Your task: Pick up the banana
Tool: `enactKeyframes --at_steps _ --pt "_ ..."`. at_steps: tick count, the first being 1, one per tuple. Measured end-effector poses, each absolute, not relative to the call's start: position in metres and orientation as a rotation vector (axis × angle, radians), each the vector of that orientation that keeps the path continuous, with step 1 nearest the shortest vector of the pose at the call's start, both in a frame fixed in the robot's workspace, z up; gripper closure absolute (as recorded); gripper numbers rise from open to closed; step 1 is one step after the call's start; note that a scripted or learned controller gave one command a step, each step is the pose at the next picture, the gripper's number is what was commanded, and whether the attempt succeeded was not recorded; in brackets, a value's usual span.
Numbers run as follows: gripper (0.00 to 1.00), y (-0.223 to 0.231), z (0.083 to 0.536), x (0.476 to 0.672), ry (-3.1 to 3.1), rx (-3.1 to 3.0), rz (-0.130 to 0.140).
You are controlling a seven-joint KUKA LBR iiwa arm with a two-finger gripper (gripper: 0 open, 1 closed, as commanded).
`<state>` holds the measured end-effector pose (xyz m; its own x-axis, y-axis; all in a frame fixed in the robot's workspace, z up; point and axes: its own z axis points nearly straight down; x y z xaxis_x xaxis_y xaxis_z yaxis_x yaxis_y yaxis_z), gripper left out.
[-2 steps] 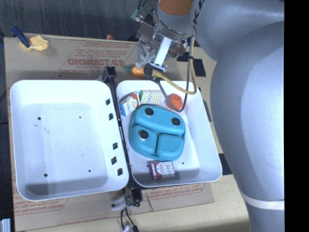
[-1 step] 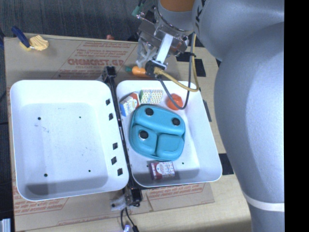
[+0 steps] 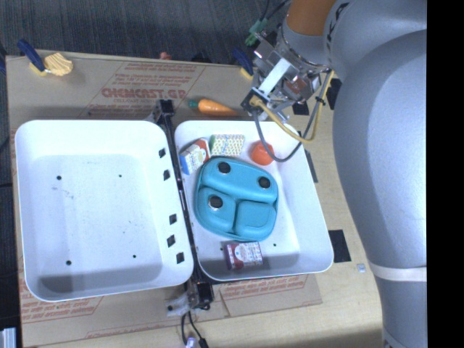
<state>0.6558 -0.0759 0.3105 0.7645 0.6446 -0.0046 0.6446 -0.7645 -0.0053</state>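
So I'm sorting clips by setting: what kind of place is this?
Most likely a robotics lab pick-and-place bench: two white bins clamped side by side on a cardboard-covered table, toy items such as a blue tray, and a grey arm reaching in.

Cardboard-covered bench (image 3: 130,85), dark carpeted floor (image 3: 109,13) beyond

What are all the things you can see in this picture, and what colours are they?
Bins: two, white, side by side on the bench.
Toy tray: one, blue, right bin's middle.
Carton: one, white, blue and red, right bin's back.
Box: one, pale patterned, beside carton.
Round fruit: one, orange, right bin's back.
Packet: one, dark red, right bin's front.
Carrot: one, orange, behind the bins.
Yellow object: one, bench's far left corner.
Gripper: one, silver, above the right bin's back edge.
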Motion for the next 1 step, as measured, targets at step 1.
enactKeyframes --at_steps 1 --pt "1.00 -0.0174 0.2120 0.6159 -1.535 -2.736 0.010"
